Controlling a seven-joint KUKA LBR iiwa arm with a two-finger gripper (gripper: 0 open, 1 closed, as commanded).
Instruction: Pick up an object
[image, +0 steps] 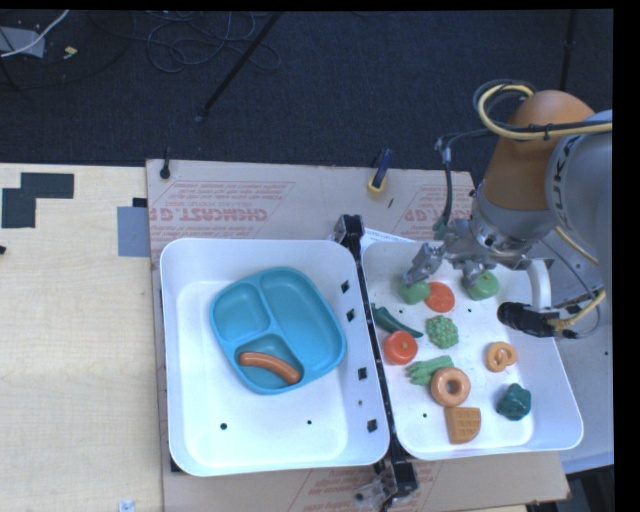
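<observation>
**Approach Phase: Pincer Above Upper Edge of Right Bin**

At the upper right of the frame, the grey arm (560, 170) reaches in and holds the pincer (447, 262) low over the upper part of the right bin (570, 425). Its metal parts stand among a green round piece (411, 292), a red-orange round piece (439, 297) and a second green piece (482, 285). Whether the pincer is released or clenched cannot be told from this angle, and no item is seen between its tips.

Judged step: approach, with no object lifted yet. The next move calls for choosing one target, centring over it and descending without nudging its close neighbours.

Candidate objects lie in the right bin: a bumpy green broccoli shape (441, 331), a red tomato shape (400, 347), two ring doughnuts (450, 385) (499, 356), a flat ridged orange cracker (462, 424) and a dark green lump (514, 401). All look like smooth moulded toy food.

In the left bin (190, 400), a glossy blue divided plate (277, 328) carries a sausage (268, 366). The table (70, 350) is pale wood grain.
</observation>
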